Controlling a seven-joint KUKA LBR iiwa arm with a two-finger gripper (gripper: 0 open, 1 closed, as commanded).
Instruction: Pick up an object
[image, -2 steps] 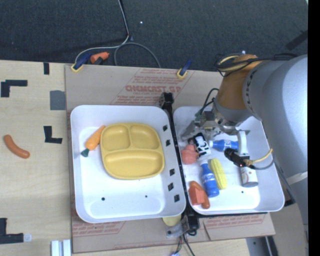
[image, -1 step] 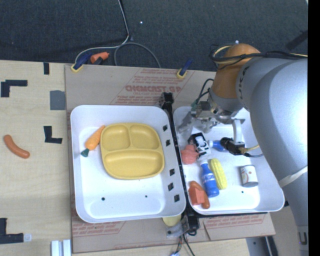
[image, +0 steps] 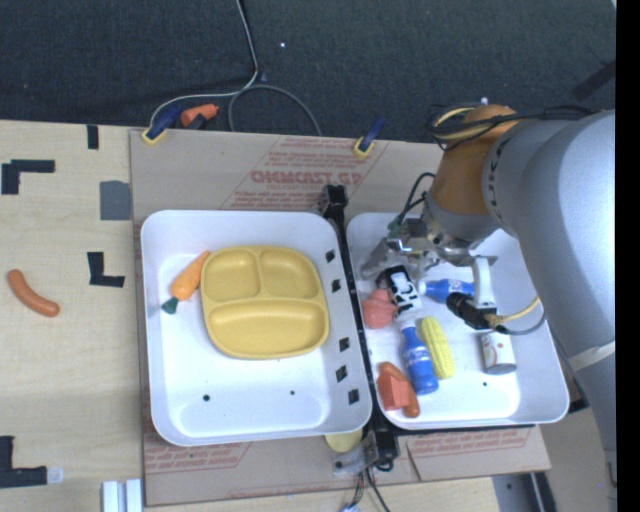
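right bin (image: 540, 400): toys crowd left | right side bare

Robotics lab bench: clamped cardboard (image: 300, 175), taped markers, cabled white bins (image: 160, 330).

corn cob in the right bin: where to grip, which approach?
Probably grip the corn cob across its narrow width at mid-length, coming straight down. It lies flat, long axis running roughly up-down in the camera view. The blue bottle sits tight against its left side, so that finger has little room; the right side faces bare bin floor.
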